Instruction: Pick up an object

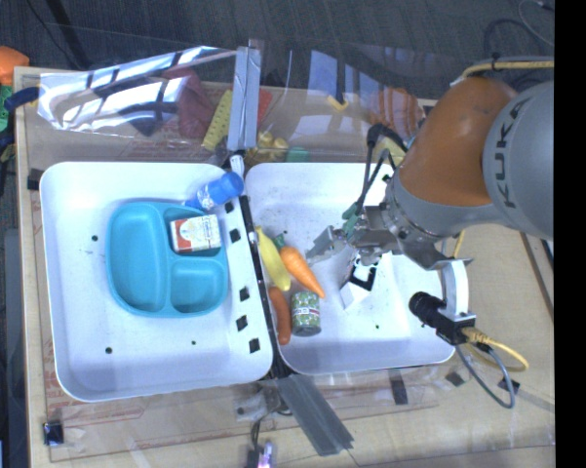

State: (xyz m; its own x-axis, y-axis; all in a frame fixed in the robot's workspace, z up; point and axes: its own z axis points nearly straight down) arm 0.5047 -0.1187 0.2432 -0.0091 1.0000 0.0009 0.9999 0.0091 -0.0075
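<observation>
My gripper [339, 261] hangs over the middle of the right bin [410, 344], under the grey and orange arm [458, 159]. Its two fingers stand spread, open, with nothing between them. Just left of it lie an orange carrot [301, 270] and a yellow banana [271, 257], touching each other. A small green-labelled can [305, 313] stands below the carrot. A reddish-orange long piece [280, 315] lies along the bin's left wall. The nearest fingertip is a short way right of the carrot, apart from it.
The left bin [68, 261] holds a blue divided tray [166, 261] with a small red and white carton [195, 233] in it. A blue bottle [217, 191] rests at that bin's upper right corner. A clear wall and clutter stand behind the bins.
</observation>
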